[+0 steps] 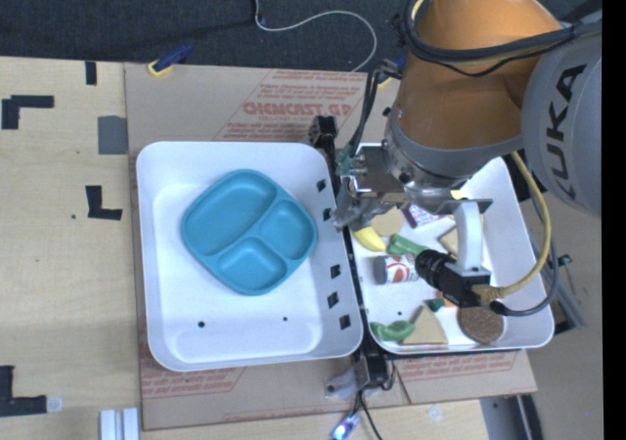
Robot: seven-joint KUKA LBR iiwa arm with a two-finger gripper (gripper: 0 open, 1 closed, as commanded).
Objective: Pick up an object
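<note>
Several small objects crowd the right-hand shallow white bin: a yellow banana-shaped toy, a green piece, a brown disc. The arm's gripper hangs over them; whether its fingers are spread cannot be told. Centring on one isolated item would serve best.

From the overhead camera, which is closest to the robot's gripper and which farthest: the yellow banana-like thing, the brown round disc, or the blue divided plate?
Measured from the gripper at the right bin's left edge:
1. Yellow banana-like thing, just below the gripper in the right bin.
2. Blue divided plate, to its left in the left bin.
3. Brown round disc, in the right bin's lower right corner.
</note>
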